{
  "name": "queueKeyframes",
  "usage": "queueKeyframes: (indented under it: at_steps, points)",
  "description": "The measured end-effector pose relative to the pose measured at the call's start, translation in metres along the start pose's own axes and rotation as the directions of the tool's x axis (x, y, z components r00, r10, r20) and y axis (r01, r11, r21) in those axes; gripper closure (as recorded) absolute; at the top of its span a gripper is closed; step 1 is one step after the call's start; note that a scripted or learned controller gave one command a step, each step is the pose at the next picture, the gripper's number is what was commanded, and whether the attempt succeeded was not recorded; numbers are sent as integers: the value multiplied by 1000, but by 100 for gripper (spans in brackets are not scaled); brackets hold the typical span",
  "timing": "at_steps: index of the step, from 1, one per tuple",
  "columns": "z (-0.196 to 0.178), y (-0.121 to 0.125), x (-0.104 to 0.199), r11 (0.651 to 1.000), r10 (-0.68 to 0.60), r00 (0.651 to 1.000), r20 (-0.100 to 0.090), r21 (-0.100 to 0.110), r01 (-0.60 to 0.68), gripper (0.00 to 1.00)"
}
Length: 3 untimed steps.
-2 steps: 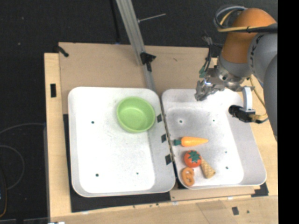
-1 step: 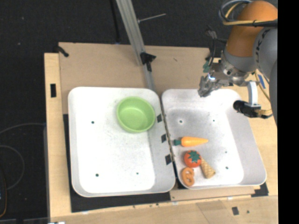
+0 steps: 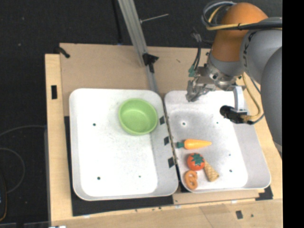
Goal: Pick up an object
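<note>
Left bin [image 3: 85,141] first: we see one green bowl [image 3: 138,117] sitting upright, toward 1 o'clock of the bin's centre, nothing touching it. A metal pole [image 3: 134,32] slants down from 12 o'clock to the gap between the bins.

Right bin [image 3: 237,146]: we count four small toy foods bunched toward 7 o'clock of its centre. An orange carrot [image 3: 195,144] lies on its side, green end pointing to 9 o'clock. Just below it sits a red tomato [image 3: 195,161]; at the tomato's 4 o'clock is a tan cone-like piece [image 3: 211,171], near or touching it, and at its 7 o'clock a brown pretzel [image 3: 190,179] against the bin rim.

The gripper [image 3: 194,95] hangs at the right bin's 11 o'clock corner, well apart from all four foods. Its tips are dark and small against the rim; we cannot tell how they are set, though we see nothing between them.

Progress, as we judge it: nothing picked yet. Every object rests on a bin floor. All of the task is left: choose a target, come over it, descend, close, lift. The carrot looks closest, at about 6 o'clock from the gripper.

Writing: we read no brand, label or text anywhere. Small black tabs on the bench [image 3: 54,127] edge carry no legible marks.
</note>
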<state>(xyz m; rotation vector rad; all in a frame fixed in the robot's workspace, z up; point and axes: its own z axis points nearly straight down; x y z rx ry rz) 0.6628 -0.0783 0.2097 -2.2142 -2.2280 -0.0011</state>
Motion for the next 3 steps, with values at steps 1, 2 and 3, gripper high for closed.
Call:
queueKeyframes:
  at_steps: [1,2,3]
  points:
    - [-17,-9,46,1000,0,1000,-1,-1,0,100]
    - [-31,-18,92,1000,3,1000,0,0,-3,100]
    - [-22,-28,146,1000,-1,1000,0,2,1,100]
